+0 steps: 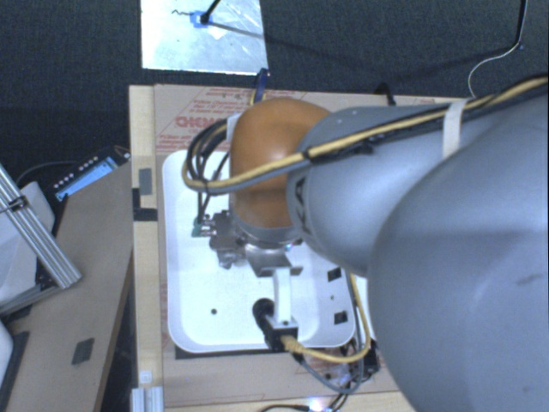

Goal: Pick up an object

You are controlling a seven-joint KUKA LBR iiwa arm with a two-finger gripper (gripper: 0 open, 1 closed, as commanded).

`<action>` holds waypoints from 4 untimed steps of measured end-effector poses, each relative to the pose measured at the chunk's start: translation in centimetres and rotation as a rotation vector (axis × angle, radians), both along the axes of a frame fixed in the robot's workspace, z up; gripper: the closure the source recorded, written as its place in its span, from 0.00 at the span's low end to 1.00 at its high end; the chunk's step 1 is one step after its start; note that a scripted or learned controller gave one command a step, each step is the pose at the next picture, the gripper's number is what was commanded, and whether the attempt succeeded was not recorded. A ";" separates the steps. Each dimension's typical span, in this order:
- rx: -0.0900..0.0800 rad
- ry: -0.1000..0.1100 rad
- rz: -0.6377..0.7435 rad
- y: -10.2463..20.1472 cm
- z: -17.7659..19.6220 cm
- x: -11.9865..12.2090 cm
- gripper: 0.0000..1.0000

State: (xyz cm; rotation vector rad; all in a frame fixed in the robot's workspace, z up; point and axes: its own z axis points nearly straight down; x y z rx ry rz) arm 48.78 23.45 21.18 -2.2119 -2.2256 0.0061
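Over the white bin [193, 316], which sits on the surface near the middle of the view, a large grey arm [446, 230] reaches in from the bin's right and covers most of that side. The arm's orange band [270, 161] hangs above the far half of the bin. Just below the band, the metal body of the gripper [233, 249] points down toward the bin's floor, over its middle. The wrist hides its tip, so I cannot tell whether it is apart, together, or clamped on anything.

Two small dark objects [334, 275] lie on the bin's floor toward its right side, close beside the arm's edge, one nearer the bin's front wall than the other. They are too small to identify. A tiny dark speck [214, 311] marks the floor in the bin's near-left part.

A cardboard sheet [197, 110] with red print lies under the bin and shows beyond its far and left edges. Farther beyond the bin, a silvery reflective sheet [202, 24] lies flat. Well to the left of the bin, an aluminium rail [39, 239] runs at a slant.
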 end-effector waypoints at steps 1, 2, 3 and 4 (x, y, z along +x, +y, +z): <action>0.008 -0.025 -0.001 0.0 24.8 5.0 1.00; 0.001 -0.009 -0.007 -2.8 24.7 7.1 1.00; -0.001 -0.006 -0.012 -9.9 23.3 6.8 1.00; 0.000 0.000 0.005 0.6 11.0 11.6 1.00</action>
